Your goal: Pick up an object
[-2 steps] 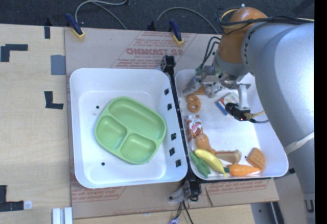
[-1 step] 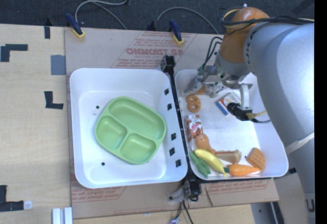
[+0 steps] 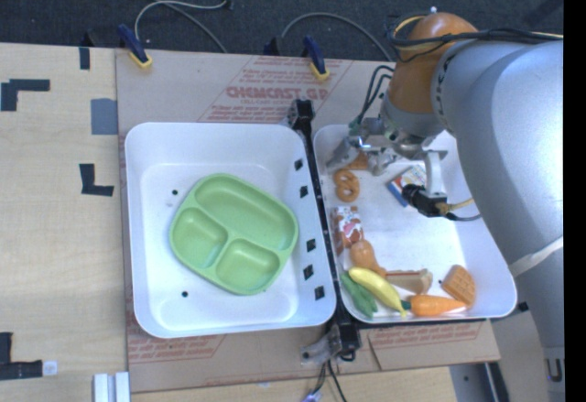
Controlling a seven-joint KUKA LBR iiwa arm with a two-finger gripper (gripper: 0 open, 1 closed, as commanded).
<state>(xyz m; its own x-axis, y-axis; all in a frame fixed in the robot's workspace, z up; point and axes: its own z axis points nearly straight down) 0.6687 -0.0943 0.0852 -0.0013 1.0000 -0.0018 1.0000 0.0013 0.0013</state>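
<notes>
The gripper [image 3: 377,148] hangs above the pretzel [image 3: 346,184]; the arm hides its grip, so I cannot tell its state.

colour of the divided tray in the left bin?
Light green divided tray, seen plainly in the camera view.

**Arm over the right bin's far end**

The gripper [image 3: 380,151] hung low in the right bin [image 3: 476,263], just beyond the pretzel [image 3: 346,183]. Nearer the camera from the pretzel lay a banana [image 3: 376,287], a carrot [image 3: 437,306] and bread [image 3: 460,283]. Left of the pretzel, the other bin [image 3: 146,235] held a green divided plate [image 3: 233,233].
</notes>
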